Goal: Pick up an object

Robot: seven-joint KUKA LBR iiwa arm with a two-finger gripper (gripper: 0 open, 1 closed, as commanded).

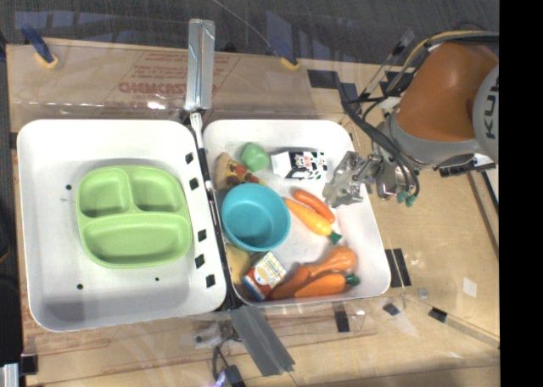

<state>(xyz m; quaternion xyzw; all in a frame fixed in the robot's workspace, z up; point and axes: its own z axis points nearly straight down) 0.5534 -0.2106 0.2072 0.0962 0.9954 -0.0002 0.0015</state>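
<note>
Hovering hand [344, 183] at right bin [366, 232] edge, grip state unclear; carton [301, 164] print unreadable.

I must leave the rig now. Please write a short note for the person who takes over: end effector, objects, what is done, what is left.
End effector: above the right bin's right edge, nothing seen in it.
Right bin: blue bowl, carrots and, green ball, small carton, small box.
Left bin: green divided plate.
Done: nothing picked yet.
Left: grasp one object and lift it.
</note>
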